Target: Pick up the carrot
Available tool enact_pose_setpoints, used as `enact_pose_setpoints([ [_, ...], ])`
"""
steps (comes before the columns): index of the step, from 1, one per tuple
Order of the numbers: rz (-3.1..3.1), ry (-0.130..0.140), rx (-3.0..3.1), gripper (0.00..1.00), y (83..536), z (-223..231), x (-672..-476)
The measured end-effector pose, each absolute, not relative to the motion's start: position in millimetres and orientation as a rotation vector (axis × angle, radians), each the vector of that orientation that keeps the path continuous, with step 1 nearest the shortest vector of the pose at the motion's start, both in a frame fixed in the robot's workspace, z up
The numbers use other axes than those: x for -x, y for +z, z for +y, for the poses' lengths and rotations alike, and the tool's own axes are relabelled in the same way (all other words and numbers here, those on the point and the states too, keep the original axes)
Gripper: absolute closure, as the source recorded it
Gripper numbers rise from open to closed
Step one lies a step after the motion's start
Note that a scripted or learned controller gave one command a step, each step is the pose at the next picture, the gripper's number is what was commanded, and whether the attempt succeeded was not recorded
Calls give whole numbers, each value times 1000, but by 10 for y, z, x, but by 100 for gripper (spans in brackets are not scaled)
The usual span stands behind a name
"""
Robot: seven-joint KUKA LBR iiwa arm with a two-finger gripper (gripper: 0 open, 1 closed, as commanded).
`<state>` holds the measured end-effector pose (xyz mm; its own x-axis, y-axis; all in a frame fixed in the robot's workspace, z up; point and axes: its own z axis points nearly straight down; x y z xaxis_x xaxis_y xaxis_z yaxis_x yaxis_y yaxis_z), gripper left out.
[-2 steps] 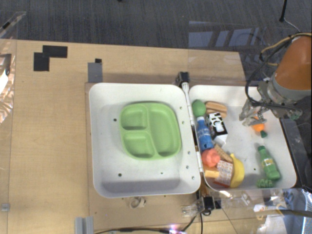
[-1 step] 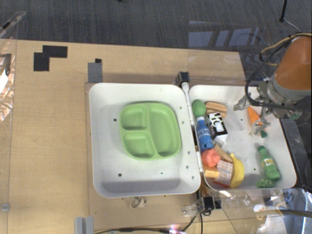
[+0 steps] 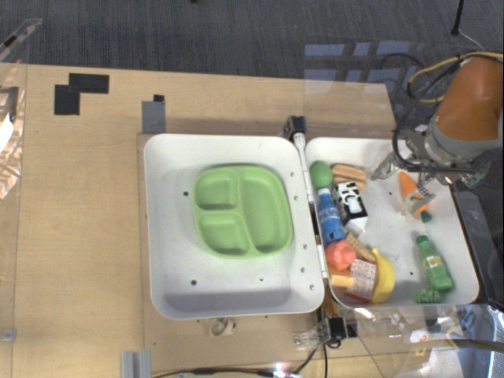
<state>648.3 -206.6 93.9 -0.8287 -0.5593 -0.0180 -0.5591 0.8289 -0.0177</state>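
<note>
The carrot [image 3: 407, 185] is a small orange piece in the upper right part of the right bin [image 3: 465, 235]. Its lower end [image 3: 423, 208] pokes out just below the gripper. My gripper [image 3: 416, 189] hangs directly over it, under the grey wrist and the orange band [image 3: 472, 101]. The gripper body hides the middle of the carrot, and I cannot make out whether the carrot rests on the bin floor or is lifted.
The right bin also holds a green bottle [image 3: 431, 264], a banana [image 3: 383, 278], a blue bottle [image 3: 331, 219], a green ball [image 3: 320, 174], a bread stick [image 3: 349, 171], a black-and-white card [image 3: 351, 198] and a pink toy [image 3: 340, 254]. A green divided plate [image 3: 240, 211] lies in the left bin [image 3: 169, 172].
</note>
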Motion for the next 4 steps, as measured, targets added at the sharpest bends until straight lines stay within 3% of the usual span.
enact_pose_setpoints([
  [1,2969,-26,904,100,1099,-2059,-6531],
  [2,2970,-24,904,0,1092,-2057,-6528],
  [3,2868,-26,1225,0,955,-2094,-6398],
  [4,2856,-37,1215,100,1118,-2089,-6447],
])
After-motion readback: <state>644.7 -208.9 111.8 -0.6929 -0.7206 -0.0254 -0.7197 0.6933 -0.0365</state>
